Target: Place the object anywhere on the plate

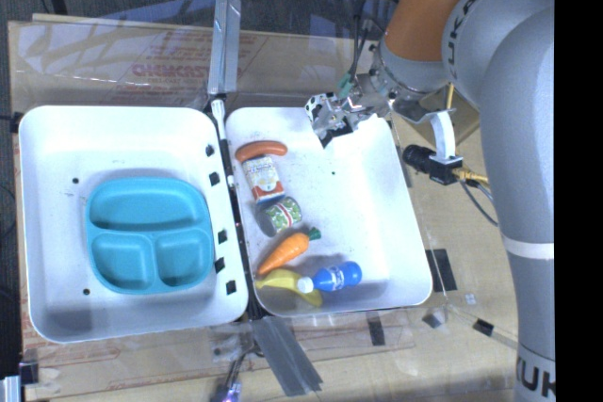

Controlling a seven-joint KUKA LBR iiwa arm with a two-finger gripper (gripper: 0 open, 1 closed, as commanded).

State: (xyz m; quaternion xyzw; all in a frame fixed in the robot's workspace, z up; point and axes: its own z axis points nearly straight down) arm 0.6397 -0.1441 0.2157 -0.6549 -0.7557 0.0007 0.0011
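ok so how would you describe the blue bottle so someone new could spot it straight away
Start at the right-hand white bin and follow the line of toy food along its left side down to the near edge. The blue bottle lies on its side there, white cap touching the yellow banana. It is that bin's one blue item.

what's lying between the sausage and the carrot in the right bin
In the camera view, between the sausage and the carrot lie a small carton and a can.
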